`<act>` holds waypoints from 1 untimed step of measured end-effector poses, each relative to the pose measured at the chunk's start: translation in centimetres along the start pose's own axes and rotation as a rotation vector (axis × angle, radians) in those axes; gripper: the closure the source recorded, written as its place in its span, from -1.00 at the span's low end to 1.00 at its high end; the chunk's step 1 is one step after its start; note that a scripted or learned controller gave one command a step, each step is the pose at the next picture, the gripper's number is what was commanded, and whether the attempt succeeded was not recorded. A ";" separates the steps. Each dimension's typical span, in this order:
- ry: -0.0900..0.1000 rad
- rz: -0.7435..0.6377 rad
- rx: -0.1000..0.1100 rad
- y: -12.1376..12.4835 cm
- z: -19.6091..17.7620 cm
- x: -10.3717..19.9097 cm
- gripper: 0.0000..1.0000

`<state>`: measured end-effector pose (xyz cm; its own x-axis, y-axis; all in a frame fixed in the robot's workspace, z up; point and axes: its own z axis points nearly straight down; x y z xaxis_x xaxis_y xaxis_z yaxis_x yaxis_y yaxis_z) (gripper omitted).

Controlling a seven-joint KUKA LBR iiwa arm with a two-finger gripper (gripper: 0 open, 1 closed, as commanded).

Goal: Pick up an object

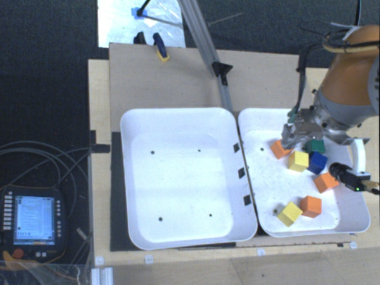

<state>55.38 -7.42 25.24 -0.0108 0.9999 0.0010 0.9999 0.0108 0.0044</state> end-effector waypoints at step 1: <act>0.001 -0.001 0.000 2.8 -0.8 5.3 1.00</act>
